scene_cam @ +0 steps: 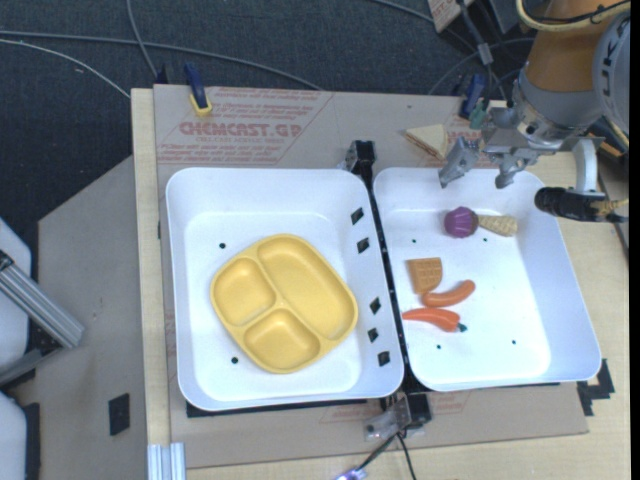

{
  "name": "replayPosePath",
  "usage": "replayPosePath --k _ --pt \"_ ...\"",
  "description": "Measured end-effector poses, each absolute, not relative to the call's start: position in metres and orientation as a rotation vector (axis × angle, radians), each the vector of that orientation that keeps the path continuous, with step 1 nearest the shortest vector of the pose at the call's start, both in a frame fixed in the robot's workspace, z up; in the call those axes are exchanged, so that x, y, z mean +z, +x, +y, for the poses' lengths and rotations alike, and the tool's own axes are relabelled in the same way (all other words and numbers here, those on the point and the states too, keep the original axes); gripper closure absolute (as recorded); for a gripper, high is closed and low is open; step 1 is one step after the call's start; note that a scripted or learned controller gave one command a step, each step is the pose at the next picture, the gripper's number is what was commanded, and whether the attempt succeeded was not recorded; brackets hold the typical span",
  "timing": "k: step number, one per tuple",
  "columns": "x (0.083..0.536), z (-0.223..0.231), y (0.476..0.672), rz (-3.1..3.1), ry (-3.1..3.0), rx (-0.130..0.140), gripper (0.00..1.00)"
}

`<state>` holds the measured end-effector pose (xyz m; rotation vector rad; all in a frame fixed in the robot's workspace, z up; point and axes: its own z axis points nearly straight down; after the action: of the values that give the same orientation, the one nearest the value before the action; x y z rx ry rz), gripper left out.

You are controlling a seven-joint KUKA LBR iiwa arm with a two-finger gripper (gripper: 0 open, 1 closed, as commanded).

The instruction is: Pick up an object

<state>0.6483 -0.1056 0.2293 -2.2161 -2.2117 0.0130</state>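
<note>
My gripper (482,172) hangs open above the far rim of the right bin (560,298), its two fingers spread with nothing between them. Just below it lie a purple round object (460,221) and a tan cone-shaped piece (498,225). Nearer the bin's middle sit an orange cracker-like square (425,271), an orange sausage (448,294) and a red-orange carrot (432,318) with a dark tip.
The left bin (190,268) holds a yellow divided plate (283,301). Black clips run along the seam between the bins. A sandwich-like wedge (428,140) lies on the cardboard behind the right bin. Cables trail across the dark floor at the back.
</note>
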Motion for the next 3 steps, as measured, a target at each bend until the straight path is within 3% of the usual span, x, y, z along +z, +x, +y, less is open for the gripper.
replayPosePath --k 1,3 --pt "0.236 -0.106 0.651 -2.221 -2.221 0.001 0.00" --pt "0.149 -0.106 0.656 -2.220 -2.216 0.005 0.00"
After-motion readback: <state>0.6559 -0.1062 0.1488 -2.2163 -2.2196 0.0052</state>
